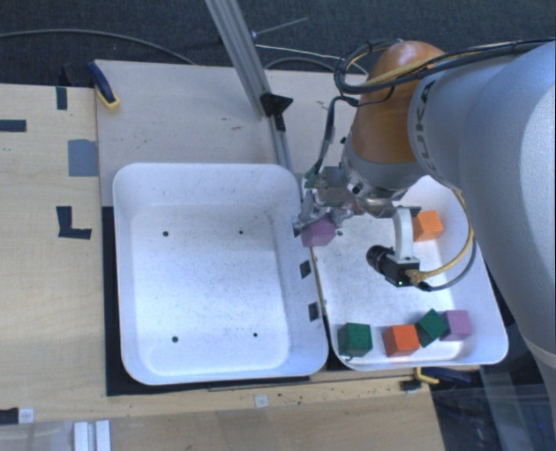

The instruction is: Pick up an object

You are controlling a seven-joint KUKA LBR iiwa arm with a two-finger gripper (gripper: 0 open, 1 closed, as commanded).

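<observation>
My gripper [317,216] hangs over the divide between the two bins, at the left edge of the right bin [475,350]. A small purple block [318,232] sits between its fingers, lifted clear of the bin floor. The orange band and grey arm rise behind it to the right. In the right bin lie an orange block [428,225] near the wrist, and along the front a green block [355,338], an orange block [400,339], a dark green block [432,326] and a light purple block [459,323].
The left bin [137,195] lies beside the gripper. A slanted metal pole [243,53] crosses the back of the bench. A black camera unit [392,265] and its cable hang off the wrist over the right bin.
</observation>
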